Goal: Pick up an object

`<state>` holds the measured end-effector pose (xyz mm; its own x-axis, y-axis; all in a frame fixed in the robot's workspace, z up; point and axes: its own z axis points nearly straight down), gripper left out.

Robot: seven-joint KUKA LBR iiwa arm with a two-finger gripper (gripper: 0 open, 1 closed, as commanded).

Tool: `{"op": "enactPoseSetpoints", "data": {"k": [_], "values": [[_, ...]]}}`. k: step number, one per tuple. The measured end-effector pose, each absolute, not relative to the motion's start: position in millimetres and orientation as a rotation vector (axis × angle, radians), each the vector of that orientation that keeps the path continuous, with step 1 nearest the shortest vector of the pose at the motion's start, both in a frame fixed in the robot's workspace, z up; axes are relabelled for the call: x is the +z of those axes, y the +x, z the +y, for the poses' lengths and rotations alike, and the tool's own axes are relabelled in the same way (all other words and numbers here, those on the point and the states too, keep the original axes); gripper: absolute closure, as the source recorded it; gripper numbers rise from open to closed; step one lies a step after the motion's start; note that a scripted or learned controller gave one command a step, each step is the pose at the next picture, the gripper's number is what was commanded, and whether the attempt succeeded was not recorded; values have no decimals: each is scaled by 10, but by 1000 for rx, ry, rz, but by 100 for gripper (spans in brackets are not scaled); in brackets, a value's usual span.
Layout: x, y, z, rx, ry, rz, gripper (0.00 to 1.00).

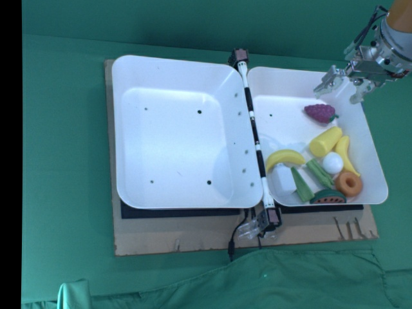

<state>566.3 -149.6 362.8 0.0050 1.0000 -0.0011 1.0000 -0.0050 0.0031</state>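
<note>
I see the end effector (341,87) hovering over the right bin's (283,85) far corner, fingers spread apart and holding nothing. The purple grape bunch (320,112) lies just below it in the bin, apart from the fingers.

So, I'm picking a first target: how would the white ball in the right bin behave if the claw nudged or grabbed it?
The white ball looks smooth and round, so it would probably roll if nudged. It may slip from a pinch. The orange ring and yellow pieces beside it might check its roll.
</note>
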Motion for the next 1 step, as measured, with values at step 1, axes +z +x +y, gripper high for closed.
{"op": "enactPoseSetpoints", "data": {"k": [1], "values": [[3628,5663,-1496,2,2225,2214,0]]}}
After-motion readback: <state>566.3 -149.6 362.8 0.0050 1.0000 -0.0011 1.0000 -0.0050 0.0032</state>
